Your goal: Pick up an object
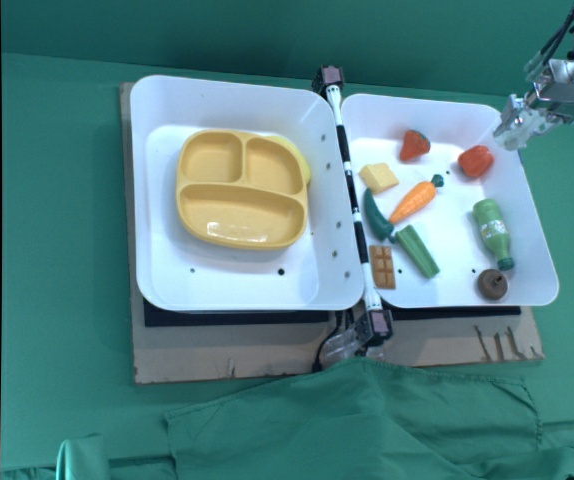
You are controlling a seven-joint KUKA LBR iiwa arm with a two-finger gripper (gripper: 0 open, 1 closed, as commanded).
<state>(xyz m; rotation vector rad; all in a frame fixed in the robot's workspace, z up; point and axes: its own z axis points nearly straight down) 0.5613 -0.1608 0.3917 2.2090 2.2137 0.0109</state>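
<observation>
Approach step — gripper (pixel 518 128), finger state indiscernible, hovers at the right bin's (pixel 447 268) far-right corner; next — descend onto the tomato (pixel 475 161).

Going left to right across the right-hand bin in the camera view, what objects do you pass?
Waffle piece → strawberry → tomato → green bottle; the claw hangs over that bin's far right rim. The cheese, cucumbers, carrot and brown piece overlap these in left-right position, so I leave them out.
</observation>
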